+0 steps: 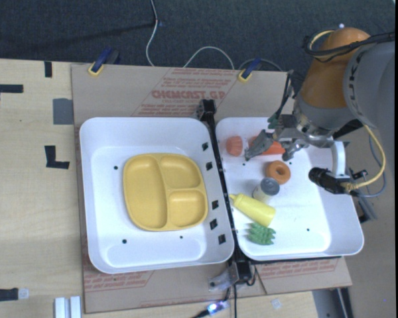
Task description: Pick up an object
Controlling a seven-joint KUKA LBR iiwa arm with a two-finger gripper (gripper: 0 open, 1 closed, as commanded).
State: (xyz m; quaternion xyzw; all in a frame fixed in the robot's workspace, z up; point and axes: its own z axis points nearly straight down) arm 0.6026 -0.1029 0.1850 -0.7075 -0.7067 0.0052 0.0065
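Green toy (261, 234) nearest the camera, at 6 o'clock in the right bin (331, 234), close to the bin's front wall. Just above it, touching or nearly so, a yellow bottle (253, 209) lying on its side, neck toward 10 o'clock.

Right bin, remaining contents: small grey cap-like piece (268, 187) just beyond the bottle's fat end; orange ring (277, 172) at the bin's centre, just beside the grey piece at its 1 o'clock; pinkish-red lump (234, 146) at 10 o'clock, near the divider; orange-red piece (270, 148) at 12 o'clock, partly under the hand.

Left bin (99, 177): one yellow tray (164, 191) with three compartments, lying flat at centre, nothing in the compartments.

Hand (272, 152) over the right bin's 12 o'clock area. Fingers spread wide, one tip (251, 153) toward the lump, the other (292, 153) just above the ring. Orange-red piece lies between them, but whether they touch it cannot be made out; nothing visibly lifted.

Both bins rest on a cardboard sheet (179, 91) on the surface (26, 197).

Hard to read: orange-red piece's shape, mostly covered by the hand. Grey piece too small to identify. Arm (345, 65) cut off at the right edge. Black clutter (232, 280) at the divider's 6 o'clock end, indistinct.
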